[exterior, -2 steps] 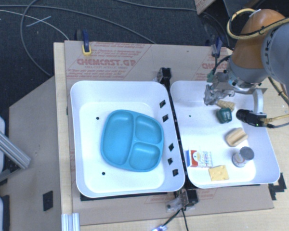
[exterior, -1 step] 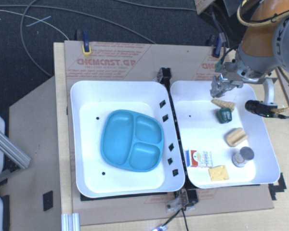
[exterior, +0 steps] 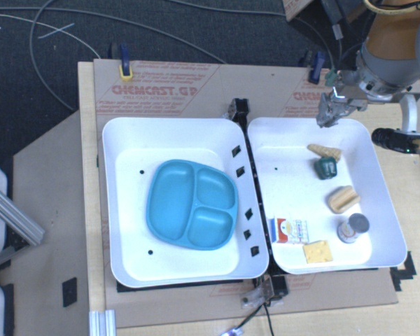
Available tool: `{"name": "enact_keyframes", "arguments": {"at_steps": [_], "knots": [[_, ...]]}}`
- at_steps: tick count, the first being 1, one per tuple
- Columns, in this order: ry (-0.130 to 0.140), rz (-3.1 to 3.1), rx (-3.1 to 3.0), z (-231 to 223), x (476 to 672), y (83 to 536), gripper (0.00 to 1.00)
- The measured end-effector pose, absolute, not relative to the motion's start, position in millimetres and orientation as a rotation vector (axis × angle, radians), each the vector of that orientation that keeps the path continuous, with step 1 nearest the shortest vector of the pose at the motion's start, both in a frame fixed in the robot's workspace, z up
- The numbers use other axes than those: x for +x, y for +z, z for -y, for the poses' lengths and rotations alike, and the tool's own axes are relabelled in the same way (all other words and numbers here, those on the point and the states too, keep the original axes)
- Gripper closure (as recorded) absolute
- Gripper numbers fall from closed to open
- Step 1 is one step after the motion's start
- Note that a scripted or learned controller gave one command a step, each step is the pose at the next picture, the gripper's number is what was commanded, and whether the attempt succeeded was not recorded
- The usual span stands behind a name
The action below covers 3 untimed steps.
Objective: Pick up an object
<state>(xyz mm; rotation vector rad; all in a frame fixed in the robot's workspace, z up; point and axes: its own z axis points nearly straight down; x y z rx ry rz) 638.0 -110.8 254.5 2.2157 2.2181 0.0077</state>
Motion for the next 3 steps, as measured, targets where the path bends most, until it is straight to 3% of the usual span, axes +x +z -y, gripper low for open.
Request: {"name": "enact_keyframes", "arguments": {"at_steps": [3], "knots": [[0.004, -2.230, 2.216, -48.8, 636.1, 243.8, 1.00]]}}
